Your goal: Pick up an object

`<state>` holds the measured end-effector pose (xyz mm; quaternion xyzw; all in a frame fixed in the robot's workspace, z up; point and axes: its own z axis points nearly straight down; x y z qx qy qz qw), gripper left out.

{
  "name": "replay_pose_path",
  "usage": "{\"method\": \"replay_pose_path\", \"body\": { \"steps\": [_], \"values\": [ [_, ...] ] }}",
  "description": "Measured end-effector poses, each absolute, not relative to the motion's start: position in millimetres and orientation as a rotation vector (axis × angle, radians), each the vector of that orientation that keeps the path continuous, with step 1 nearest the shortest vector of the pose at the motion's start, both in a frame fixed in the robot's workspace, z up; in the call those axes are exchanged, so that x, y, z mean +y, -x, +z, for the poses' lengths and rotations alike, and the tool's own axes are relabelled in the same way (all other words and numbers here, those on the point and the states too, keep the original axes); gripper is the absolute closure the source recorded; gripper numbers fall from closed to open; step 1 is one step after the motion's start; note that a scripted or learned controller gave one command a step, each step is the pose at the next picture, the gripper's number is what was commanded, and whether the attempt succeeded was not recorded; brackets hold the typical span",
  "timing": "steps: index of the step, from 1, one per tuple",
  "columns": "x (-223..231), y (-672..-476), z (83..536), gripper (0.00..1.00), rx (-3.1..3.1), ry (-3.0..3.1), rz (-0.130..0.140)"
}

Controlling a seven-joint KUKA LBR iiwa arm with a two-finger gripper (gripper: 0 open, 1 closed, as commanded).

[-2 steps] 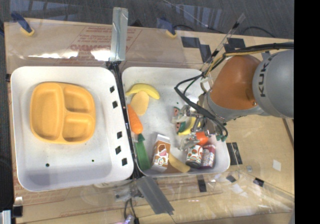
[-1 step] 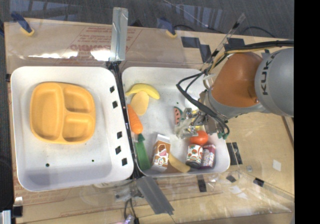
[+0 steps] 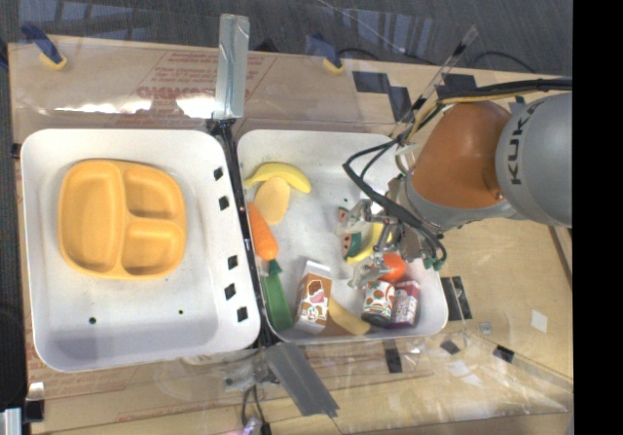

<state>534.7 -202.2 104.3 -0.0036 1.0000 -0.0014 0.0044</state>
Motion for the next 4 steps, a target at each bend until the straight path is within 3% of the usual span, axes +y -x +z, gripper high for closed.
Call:
{"method": "replay_pose_path", "body": {
  "steps": [1,2,3,4],
  "values": [
    [-201.4,-536.9,115.3,1.00,3.127,0.021,-0.007],
    [-201.1,-536.7,114.8,0.00,3.128,0.022,-0.006],
    [-189.3,-511.9,92.1,0.00,3.118,-0.379,0.002],
    [-124.4,-479.4,93.2,0.00,3.122,-0.278,-0.001]
  ]
}}
